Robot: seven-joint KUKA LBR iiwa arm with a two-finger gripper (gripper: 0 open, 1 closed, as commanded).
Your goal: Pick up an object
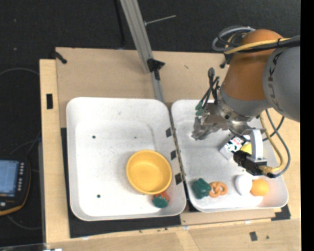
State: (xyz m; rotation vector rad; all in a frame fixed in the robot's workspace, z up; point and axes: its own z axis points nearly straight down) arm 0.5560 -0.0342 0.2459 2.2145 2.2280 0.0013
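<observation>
The gripper (198,134) hung low over the upper left part of the right bin (212,163), close to the wall it shared with the left bin (110,132); whether it was open or closed could not be told, and nothing was visibly held in it. Above it the arm (289,82) came in from the right, its orange band (248,75) sitting just over the wrist.

The things to pick lay well apart from the gripper. 4 of them lined the near edge of the right bin: a dark green lump (201,188), touching or just beside an orange pretzel-shaped piece (217,189), then a white egg-like object (244,184) against an orange ball (260,187). In the left bin a yellow bowl (149,171) stood upright near the dividing wall, with a small green-and-red item (160,200) just beside its near rim.

No writing was legible anywhere.

Both bins sat on a pale tan bench (104,72), laid over a black floor (21,30). A grey metal pole (138,33) slanted across the bench's far side. At the left, off the bench, lay a handheld pendant (6,184) with a blue screen.
</observation>
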